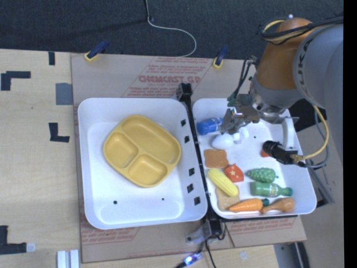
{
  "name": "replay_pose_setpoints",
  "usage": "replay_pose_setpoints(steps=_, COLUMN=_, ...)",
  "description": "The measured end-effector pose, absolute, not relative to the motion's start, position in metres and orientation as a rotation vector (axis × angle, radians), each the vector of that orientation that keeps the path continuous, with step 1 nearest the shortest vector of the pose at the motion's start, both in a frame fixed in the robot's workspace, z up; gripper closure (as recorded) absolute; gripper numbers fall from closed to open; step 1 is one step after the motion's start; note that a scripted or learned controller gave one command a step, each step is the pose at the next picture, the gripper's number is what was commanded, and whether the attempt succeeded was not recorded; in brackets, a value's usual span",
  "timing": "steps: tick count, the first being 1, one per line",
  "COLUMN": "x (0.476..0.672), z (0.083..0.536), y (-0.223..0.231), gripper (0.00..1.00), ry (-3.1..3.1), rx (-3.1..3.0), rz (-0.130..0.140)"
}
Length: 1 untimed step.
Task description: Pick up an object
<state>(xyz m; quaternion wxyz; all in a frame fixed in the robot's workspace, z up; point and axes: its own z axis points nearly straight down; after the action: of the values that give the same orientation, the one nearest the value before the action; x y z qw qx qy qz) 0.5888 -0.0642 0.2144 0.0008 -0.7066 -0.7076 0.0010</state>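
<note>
Near edge of the right bin: we see a carrot (pixel 245 206) lying along the front wall, with a brown piece (pixel 280 205) beside it toward the front right corner.
Just behind those: a corn cob (pixel 223 182), a red piece (pixel 235 173), a green bumpy piece (pixel 261 175) and a green bottle (pixel 270 190).
Right bin (pixel 290 144): toys crowd its front half and its back left corner.
Left bin (pixel 92 166): it carries a yellow divided plate (pixel 141 149) near its middle.
Gripper (pixel 235 123): it hangs low over the back left part of the right bin; we cannot tell how it is set.
Likely target: a white object (pixel 224 140), at the back left of the right bin, just in front of and below the gripper.
Neighbours: a blue object (pixel 208 126) to its left by the bin's left wall, a brown slice (pixel 216 158) toward the front.
Deciding relation: we judge the white object lies slightly forward and left of the gripper, its long axis running across the bin, so a short drop that way is needed.
</note>
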Motion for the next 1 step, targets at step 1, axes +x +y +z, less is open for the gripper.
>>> replay_pose_setpoints(steps=1, x=0.6005, z=0.2292, y=-0.0661, gripper=1.00, ry=-2.224, rx=-2.218, rz=0.001)
